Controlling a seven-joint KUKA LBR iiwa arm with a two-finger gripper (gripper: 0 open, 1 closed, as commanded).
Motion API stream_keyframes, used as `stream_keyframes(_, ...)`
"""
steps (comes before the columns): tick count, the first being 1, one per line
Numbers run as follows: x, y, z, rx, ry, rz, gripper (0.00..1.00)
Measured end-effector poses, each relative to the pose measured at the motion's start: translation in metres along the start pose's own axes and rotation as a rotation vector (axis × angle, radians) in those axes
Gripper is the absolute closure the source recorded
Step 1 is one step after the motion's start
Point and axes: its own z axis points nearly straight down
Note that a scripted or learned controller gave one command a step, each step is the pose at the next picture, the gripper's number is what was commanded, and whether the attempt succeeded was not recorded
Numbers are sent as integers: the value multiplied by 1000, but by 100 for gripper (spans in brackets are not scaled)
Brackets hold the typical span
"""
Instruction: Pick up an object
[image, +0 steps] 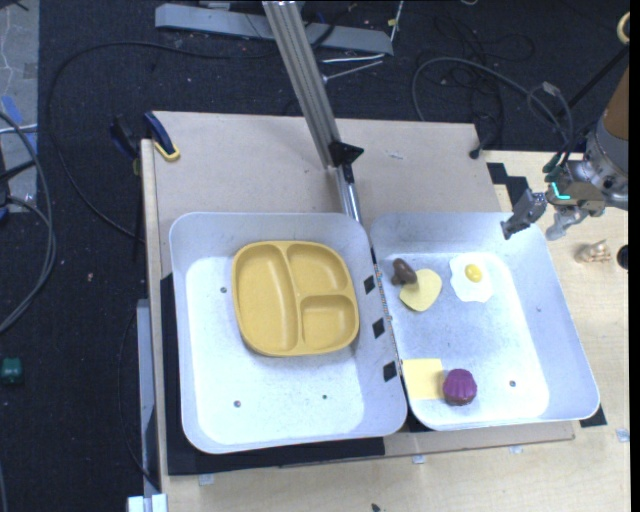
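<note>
No writing is legible; the tool (540, 218) hangs open, holding nothing, over the right bin's (560, 330) far corner.

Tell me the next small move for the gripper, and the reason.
Probably a short move left and down, toward the fried egg. The gripper sits over the far right rim of the right bin, with nothing between its fingers, and the egg lies closest to it. The purple ball and yellow square lie farther off, at the near edge.
</note>
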Motion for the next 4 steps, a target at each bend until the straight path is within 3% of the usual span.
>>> stream_keyframes(1,0,1,-1,-3,-1,0,0)
stream_keyframes(4,2,12,157,0,1,-2,0)
